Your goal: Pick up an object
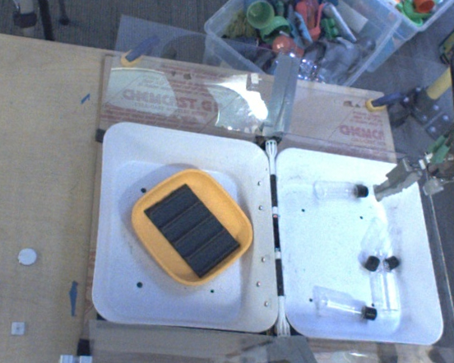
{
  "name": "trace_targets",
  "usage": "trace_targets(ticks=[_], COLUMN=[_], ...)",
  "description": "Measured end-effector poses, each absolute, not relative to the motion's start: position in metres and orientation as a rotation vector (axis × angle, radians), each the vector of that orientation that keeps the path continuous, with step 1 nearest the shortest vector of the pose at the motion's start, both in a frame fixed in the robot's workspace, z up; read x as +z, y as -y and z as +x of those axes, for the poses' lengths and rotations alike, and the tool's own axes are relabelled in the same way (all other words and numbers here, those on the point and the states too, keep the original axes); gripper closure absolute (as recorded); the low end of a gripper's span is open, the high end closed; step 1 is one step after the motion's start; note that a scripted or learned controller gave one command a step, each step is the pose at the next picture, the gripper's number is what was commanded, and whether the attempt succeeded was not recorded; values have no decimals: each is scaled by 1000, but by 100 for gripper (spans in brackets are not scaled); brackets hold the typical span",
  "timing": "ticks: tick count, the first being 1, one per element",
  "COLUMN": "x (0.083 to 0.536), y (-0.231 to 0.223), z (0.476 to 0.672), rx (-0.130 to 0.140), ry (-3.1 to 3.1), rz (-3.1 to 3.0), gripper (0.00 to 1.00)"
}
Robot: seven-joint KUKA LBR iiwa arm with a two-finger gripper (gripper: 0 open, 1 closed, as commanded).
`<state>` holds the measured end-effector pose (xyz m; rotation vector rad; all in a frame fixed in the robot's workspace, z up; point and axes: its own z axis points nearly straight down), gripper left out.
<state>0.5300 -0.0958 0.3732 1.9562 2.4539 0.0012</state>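
The right bin [426, 244] holds several clear plastic tubes with black caps. One tube [335, 190] lies near the bin's back, its cap pointing right. Two more lie in the middle right, one [374, 236] behind the other [389, 291], and another [340, 302] rests near the front edge. My gripper [392, 184] hovers over the bin's back right part, just right of the rear tube's cap, with nothing seen in it. In the left bin [116, 203] sits an orange square tray [192, 227] with a black ribbed insert.
Behind the bins lie cardboard sheets [180, 100] and an upright metal strip [281, 101]. A clear tote of colourful toys [314, 22] stands further back. A small white disc [27, 256] lies on the wooden bench at the left. Cables and fittings crowd the right edge.
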Motion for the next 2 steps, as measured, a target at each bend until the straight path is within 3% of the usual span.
trace_targets(ticks=[1, 2], x=[231, 205], y=[75, 52], z=[521, 586], rx=[2, 3], ry=[-2631, -2822], rz=[1714, 1368], gripper=[0, 0])
